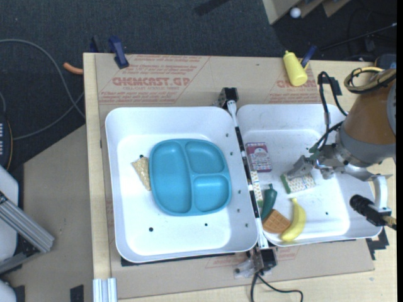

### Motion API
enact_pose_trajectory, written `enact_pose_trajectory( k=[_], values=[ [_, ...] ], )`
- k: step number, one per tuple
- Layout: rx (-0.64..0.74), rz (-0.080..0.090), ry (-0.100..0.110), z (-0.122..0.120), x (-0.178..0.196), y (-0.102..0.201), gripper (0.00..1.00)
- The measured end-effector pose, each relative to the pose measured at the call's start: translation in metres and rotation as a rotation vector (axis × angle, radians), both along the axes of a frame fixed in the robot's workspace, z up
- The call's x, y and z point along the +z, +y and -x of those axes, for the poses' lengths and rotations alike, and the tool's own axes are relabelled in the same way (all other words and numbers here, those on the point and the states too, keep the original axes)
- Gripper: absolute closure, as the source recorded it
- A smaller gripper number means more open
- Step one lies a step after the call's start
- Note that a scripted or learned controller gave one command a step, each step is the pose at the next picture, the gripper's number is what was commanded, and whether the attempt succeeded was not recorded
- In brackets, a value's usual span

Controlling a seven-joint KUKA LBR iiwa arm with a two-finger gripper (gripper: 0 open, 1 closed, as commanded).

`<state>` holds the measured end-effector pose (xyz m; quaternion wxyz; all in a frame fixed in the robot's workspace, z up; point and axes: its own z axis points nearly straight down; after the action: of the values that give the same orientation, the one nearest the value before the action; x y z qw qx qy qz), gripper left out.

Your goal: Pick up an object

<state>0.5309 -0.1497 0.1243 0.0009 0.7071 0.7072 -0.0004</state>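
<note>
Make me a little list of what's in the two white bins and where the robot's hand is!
left bin: blue plate with three sections; tan sponge at its left edge
right bin: pink card, green-and-white box, dark green thing, banana, orange cracker
banana and cracker: side by side, near corner
gripper: over the box, right bin
holding something: cannot tell

The right bin (327, 121) holds a pink-and-white packet (258, 156) lying flat by its left wall, a green-edged white card (298, 182) tilted near the middle, a dark green item (268, 199) below the packet, and a yellow banana (294, 221) touching an orange cracker-like piece (275, 221) at the front-left corner.
</note>
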Motion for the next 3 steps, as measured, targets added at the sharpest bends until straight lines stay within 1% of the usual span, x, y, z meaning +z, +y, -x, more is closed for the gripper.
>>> enact_pose_trajectory(
  k=[1,2,3],
  values=[
    [0.000,-0.002,0.002,0.0508,-0.0364,0.0328,0.00],
    [-0.002,-0.001,0.000,0.0516,-0.0389,0.0326,0.00],
    [-0.002,-0.001,0.000,0.0515,-0.0299,0.0332,1.00]
  ],
)
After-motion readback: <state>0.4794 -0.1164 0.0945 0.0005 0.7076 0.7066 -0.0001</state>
